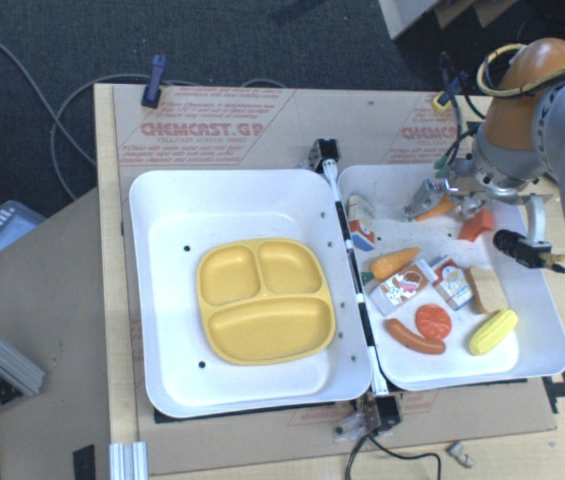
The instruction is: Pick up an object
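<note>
Gripper [440, 200] sits low at the right bin's [552, 313] twelve o'clock, apparently clasping an orange piece [436, 208], so lifting straight up and slowly should keep it clear of the red piece [476, 227] at three o'clock.

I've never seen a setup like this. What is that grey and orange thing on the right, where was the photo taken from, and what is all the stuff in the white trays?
That is a robot arm, reaching in from the right. Its gripper, a two-finger claw, hangs low over the far part of the right bin. Whether it holds anything is not clear. The one camera looks down at a slant from above the bench.

The left bin holds a yellow divided plate. The right bin holds toy food: a carrot, a tomato, a sausage, a corn cob, two small printed packets and a red piece near the gripper. The robot's job is to pick one object up.
</note>
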Tool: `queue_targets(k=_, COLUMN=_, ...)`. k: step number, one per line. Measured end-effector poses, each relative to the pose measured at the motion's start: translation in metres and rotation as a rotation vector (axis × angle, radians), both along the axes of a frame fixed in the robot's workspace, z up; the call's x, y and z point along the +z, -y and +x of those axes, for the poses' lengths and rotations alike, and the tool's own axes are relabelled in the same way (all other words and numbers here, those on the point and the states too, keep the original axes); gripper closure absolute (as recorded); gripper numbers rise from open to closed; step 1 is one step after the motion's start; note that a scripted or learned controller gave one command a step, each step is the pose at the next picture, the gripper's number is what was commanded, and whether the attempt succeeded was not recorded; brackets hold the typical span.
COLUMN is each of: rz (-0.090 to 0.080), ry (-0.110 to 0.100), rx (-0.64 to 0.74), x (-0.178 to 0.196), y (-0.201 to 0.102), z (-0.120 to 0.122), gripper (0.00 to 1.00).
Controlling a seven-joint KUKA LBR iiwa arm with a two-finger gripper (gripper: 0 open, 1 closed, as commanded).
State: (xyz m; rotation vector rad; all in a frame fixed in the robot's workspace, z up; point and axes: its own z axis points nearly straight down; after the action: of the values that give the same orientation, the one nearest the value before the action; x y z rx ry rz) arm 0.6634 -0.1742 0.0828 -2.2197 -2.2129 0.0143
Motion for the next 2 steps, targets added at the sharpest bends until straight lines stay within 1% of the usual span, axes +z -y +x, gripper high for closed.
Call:
queue_targets(k=1, rz=-0.003, ry=-0.005, rx=0.0, x=0.0094, y=0.0008, z=-0.0011, gripper=1.0)
queue_targets(k=2, rz=-0.002, ry=-0.002, rx=0.001, x=0.0102, y=0.0004, z=-0.0002, gripper=0.0)
